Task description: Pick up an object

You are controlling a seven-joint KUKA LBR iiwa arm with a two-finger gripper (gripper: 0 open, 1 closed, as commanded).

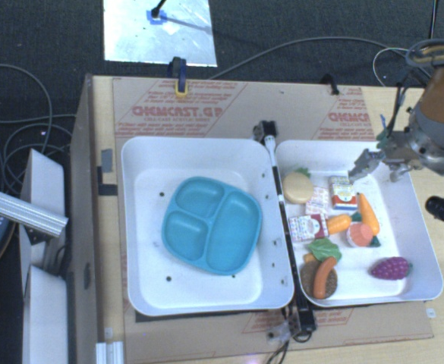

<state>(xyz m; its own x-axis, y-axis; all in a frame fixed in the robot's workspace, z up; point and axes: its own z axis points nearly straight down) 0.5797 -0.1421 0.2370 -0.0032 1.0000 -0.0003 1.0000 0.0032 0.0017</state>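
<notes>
The tool (379, 162) hovered with its jaws apart over the right bin (423, 226); the toys lay so crowded that it might have pinched two, or slipped.

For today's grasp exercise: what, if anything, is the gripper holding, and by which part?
Nothing is held. The gripper hangs open over the right bin, above the toy food, with nothing between its fingers.

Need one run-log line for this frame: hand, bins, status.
hand: open, above right bin far edge, holding nothing | right bin: toy foods, incl. carrot, grapes | left bin: blue plate | status: no pick yet
</notes>
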